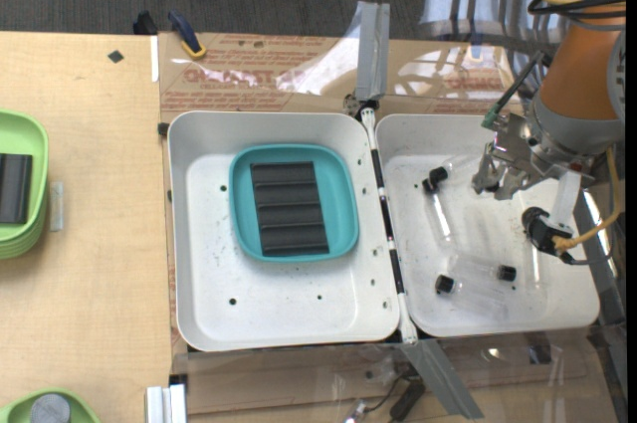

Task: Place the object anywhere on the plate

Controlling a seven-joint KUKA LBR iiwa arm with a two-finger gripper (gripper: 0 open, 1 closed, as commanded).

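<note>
A teal plate (pixel 242 212) lies in the left bin (pixel 199 302) and carries a dark grey ridged insert (pixel 289 205). In the right bin (pixel 557 312) lies a clear tube with a black cap (pixel 436 180), near the bin's left wall. A second clear piece with black ends (pixel 445 285) rests toward the front of that bin. My gripper (pixel 496 180) hangs over the back of the right bin, right of the capped tube and apart from it. I see nothing held in it.
A metal divider (pixel 383 212) separates the two bins. A stack of green plates (pixel 25 192) sits at the bench's far left edge. A blue and yellow tool (pixel 187 35) lies behind the left bin. Black and yellow cables (pixel 549 234) trail off the wrist.
</note>
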